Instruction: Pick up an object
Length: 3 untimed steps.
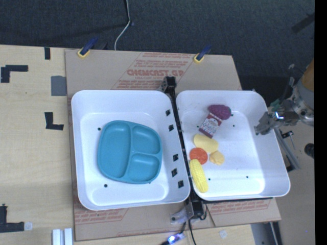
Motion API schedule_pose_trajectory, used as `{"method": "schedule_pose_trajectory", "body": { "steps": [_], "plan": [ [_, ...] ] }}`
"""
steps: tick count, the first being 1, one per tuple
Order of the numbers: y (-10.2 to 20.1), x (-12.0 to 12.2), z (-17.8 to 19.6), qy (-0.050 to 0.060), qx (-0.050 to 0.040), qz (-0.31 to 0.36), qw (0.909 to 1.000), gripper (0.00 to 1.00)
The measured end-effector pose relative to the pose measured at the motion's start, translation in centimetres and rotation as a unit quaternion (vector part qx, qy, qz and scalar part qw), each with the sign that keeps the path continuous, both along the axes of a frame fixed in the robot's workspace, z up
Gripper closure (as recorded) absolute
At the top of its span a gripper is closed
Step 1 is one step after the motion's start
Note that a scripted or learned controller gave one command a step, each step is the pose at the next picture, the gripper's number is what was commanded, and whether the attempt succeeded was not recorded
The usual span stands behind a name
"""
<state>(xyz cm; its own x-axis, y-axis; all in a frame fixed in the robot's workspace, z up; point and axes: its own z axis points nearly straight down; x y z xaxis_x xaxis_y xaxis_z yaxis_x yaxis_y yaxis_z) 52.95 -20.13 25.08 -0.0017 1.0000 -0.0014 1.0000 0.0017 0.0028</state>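
The right bin (255, 152) holds several toy foods: a purple piece (219, 110), a small red-and-white packet (210, 125), a yellow piece (205, 142), an orange-red round piece (199, 155), a small yellow lump (217, 158) and a yellow corn cob (198, 175). They cluster in the bin's left half. My gripper (265, 124) hangs over the bin's right rim, well to the right of the toys, with nothing seen in it.
The left bin (82, 137) holds a blue divided plate (130, 151). A black divider strip (176, 137) runs between the bins. Both bins rest on a cardboard sheet (148, 70) on the wooden bench.
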Motion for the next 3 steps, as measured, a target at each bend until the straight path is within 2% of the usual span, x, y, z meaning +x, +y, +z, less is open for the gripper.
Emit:
{"method": "schedule_pose_trajectory", "body": {
  "steps": [2, 3],
  "plan": [
    [9.7, 0.3, 0.3, 0.002, 0.0012, 0.002, 1.0000, 1.00],
    [15.0, 1.2, -1.3, 0.003, 0.0009, 0.002, 1.0000, 1.00]
  ]
}}
